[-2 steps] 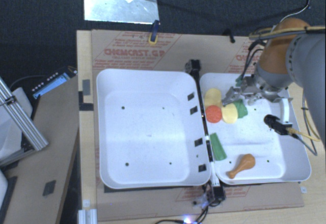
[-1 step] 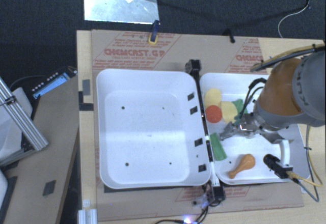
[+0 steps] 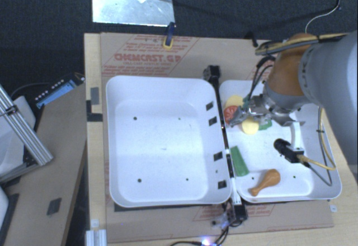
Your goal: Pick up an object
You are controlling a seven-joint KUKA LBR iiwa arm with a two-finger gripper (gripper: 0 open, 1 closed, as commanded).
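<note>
Two white bins: left bin (image 3: 162, 138), right bin (image 3: 321, 186). Right bin contents: green block (image 3: 239, 161), tan drumstick-shaped piece (image 3: 265, 181), yellow ball (image 3: 250, 126), red item (image 3: 231, 113), possibly a tomato. Grey arm (image 3: 330, 71) with orange band (image 3: 286, 71); brown cardboard (image 3: 151, 55) printed with red lettering.

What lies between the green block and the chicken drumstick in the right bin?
Bare white bin floor separates the green block and drumstick in the camera view.
</note>
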